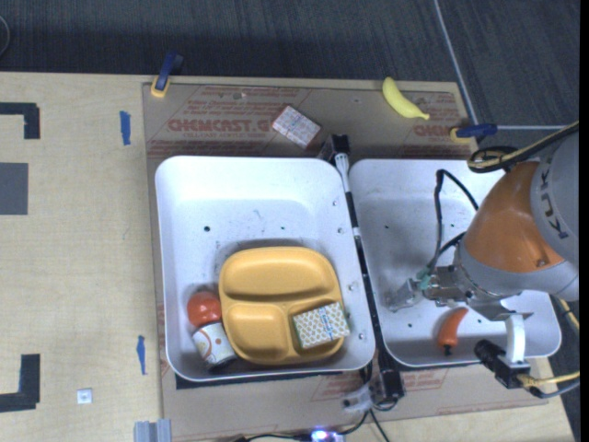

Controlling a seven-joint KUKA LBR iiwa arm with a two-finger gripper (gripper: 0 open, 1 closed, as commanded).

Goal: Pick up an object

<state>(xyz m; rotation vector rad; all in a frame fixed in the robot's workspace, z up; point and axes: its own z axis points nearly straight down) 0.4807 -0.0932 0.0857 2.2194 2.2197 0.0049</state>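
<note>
We see a small orange object [448, 328] lying on the floor of the right bin [386, 187] near its front edge, just beside and below the end effector [405, 293], whose metal tips hover low over the bin floor toward its left side; we cannot tell how far apart they are. In the left bin [184, 187] a yellow divided tray [271, 288] carries a patterned packet [320, 326], with a red-and-white object [208, 325] at the tray's left. A banana [403, 99] and a small box [295, 125] lie on the desk behind the bins.
</note>
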